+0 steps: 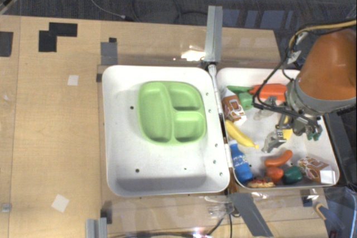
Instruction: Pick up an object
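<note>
The right bin (330,145) holds several small items. A brown carton (234,108) and a yellow banana (240,135) lie at its left side, with a blue bottle (240,161) below them. An orange object (273,89) and a green one (239,88) lie at the back. A red sausage-shaped piece (278,159), a dark green piece (293,175) and a printed packet (312,167) sit near the front. My gripper (276,141) hangs low over the middle of this bin, just above the red piece and right of the banana. I see nothing clearly held in it.
The left bin (120,120) contains a green divided plate (170,111). The arm's orange band (332,67) and grey wrist cover the right bin's back right part. A metal post (213,33) stands behind the wall between the bins.
</note>
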You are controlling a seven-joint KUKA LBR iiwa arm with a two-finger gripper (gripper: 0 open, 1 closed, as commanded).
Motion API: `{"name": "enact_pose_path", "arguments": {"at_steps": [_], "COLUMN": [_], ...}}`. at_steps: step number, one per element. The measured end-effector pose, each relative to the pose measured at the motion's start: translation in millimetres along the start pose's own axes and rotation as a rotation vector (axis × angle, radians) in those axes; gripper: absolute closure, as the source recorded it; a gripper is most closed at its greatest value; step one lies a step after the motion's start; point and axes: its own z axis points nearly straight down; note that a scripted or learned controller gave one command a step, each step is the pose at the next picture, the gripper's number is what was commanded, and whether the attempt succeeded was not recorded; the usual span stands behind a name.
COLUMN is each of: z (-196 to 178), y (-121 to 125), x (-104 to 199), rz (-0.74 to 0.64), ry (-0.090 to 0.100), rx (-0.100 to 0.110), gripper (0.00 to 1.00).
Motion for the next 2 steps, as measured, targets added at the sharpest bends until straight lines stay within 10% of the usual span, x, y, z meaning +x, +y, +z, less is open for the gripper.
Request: {"name": "enact_pose_path", "arguments": {"at_steps": [1,2], "z": [63.6,67.9], "y": [0.6,-59.7], "x": [-85.5,-76.3], "rz": [-0.06,-0.035], "ry": [-0.001,-0.002], "rx": [0.0,0.002], "gripper": [0.0,0.0]}}
